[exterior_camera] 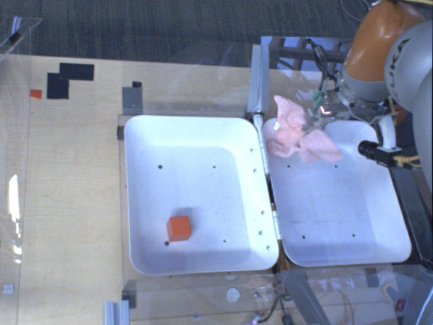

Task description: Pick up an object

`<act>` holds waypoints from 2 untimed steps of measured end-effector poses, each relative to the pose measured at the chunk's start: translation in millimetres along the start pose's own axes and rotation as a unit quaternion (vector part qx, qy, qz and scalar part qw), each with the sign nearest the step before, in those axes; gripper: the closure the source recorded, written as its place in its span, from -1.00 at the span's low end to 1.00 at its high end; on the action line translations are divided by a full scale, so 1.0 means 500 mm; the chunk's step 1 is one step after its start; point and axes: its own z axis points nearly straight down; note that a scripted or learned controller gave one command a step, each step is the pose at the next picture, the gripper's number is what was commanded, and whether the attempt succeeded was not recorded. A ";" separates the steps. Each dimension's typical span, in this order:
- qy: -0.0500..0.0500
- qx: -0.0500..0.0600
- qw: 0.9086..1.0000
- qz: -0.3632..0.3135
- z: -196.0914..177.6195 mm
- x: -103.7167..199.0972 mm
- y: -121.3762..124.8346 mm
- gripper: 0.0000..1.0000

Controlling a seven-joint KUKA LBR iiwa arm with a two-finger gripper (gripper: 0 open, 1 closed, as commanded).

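Robot gripper [318, 112] hangs over a pink cloth [295, 135] in the right bin [352, 246], grip state impossible to tell; pinching a raised fold firmly before lifting should work best.

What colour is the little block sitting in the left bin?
Orange: the block lies near the left bin's front, shown in the camera view.

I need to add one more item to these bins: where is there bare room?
Left white bin: bare floor all around the small orange block. Right white bin: near half bare; far end crowded by crumpled pink cloth and the arm's gripper.
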 end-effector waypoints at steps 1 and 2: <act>0.001 0.000 0.999 -0.043 -0.073 0.126 -0.021 1.00; 0.001 0.003 0.995 0.097 -0.011 0.085 0.014 1.00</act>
